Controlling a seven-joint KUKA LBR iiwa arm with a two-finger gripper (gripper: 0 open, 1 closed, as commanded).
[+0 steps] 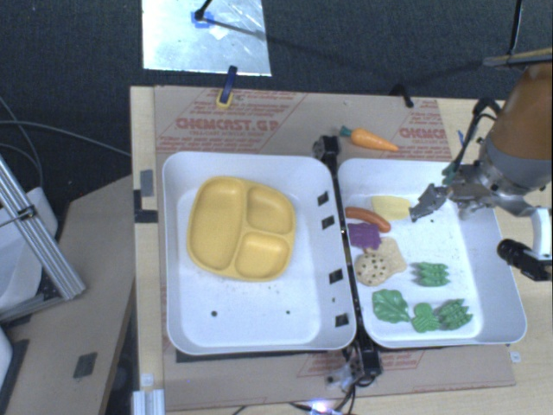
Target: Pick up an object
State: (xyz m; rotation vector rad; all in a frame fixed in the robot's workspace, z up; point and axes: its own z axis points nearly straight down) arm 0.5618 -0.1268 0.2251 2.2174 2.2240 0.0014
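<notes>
The gripper (427,204) hangs empty, fingers slightly parted, above the right bin (492,258), beside the yellow cheese slice (390,206); it looks light, flat and slippery, best pinched across its edges

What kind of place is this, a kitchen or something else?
Probably a robot test bench in a lab, not a kitchen. The food in the right bin looks like toys, the yellow tray sits in a plain white bin, and cables and metal framing surround the bench.
</notes>
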